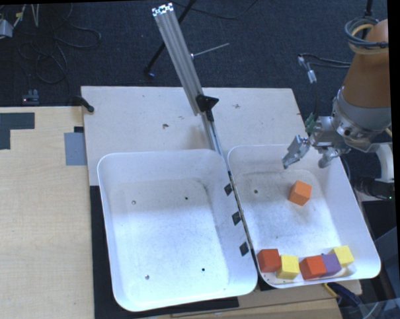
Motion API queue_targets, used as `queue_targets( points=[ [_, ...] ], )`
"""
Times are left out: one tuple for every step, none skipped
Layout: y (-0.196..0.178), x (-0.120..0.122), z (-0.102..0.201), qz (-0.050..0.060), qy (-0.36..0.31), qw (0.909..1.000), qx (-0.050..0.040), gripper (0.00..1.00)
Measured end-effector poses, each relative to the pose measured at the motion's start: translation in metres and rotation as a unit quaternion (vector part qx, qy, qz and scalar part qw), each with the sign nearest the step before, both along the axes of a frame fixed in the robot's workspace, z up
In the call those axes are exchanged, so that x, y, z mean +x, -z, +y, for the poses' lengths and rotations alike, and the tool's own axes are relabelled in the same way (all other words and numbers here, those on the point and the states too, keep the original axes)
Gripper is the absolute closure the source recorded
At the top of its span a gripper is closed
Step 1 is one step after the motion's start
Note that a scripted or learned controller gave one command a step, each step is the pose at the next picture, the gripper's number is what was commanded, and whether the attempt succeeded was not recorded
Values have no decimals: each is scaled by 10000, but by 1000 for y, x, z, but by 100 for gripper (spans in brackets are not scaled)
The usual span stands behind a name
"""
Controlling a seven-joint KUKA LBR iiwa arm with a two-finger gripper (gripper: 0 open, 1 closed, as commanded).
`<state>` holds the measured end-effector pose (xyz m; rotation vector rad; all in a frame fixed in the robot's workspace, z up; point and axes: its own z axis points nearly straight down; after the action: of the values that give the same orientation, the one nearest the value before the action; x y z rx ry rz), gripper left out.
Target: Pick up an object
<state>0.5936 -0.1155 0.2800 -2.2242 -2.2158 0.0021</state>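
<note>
End effector [311, 152] hangs over far edge of right bin [362, 229], two fingers spread, nothing between them. Orange cube [299, 192] lies alone in middle of right bin, tilted on a corner, near and below fingers but apart from them. Along near wall of same bin, row of blocks touching: red block [268, 259], yellow block [288, 267], second red block [313, 266], purple block [331, 263] (possibly overlapped by neighbours), second yellow block [344, 254]. Left bin [115, 192] beside it on tabletop [138, 118].
</note>
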Motion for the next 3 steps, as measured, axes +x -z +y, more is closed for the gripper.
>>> queue_targets(
  points=[
    [107, -24, -45, 48, -1, 10000, 3, 0],
    [191, 6, -59, -20, -13, 10000, -14, 0],
    [189, 25, -52, -10, -23, 10000, -1, 0]
  ],
)
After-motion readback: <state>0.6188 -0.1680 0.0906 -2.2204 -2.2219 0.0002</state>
